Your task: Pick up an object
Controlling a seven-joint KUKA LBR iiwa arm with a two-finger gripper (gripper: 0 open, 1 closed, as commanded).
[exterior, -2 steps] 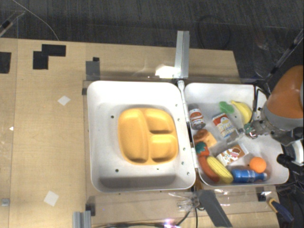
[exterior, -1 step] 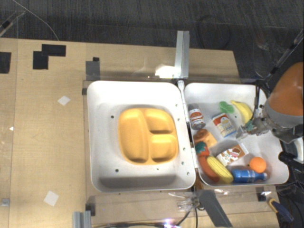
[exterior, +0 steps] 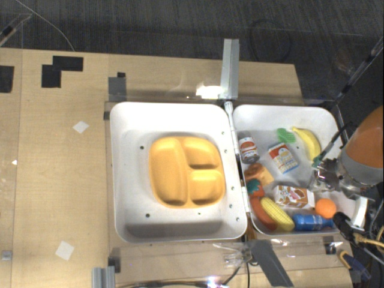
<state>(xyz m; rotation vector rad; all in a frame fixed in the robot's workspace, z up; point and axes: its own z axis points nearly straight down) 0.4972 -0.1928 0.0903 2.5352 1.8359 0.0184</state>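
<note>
wooden bench (exterior: 54, 179), left bin (exterior: 129, 221) holding yellow tray (exterior: 185, 170), right bin (exterior: 327, 116) of toy food, gripper (exterior: 327, 174) state unclear

the arm (exterior: 367, 146) is seen at the right edge of the camera view, reaching in from that side. its orange band is presented as a rounded bulge at the top of the visible part, with a grey section just below it. beneath that, the wrist is turned downward and toward the left, and the metallic gripper (exterior: 324, 176) is carried at its lower left end, held low. dark cables are draped along the arm's left side and under the wrist.
</note>
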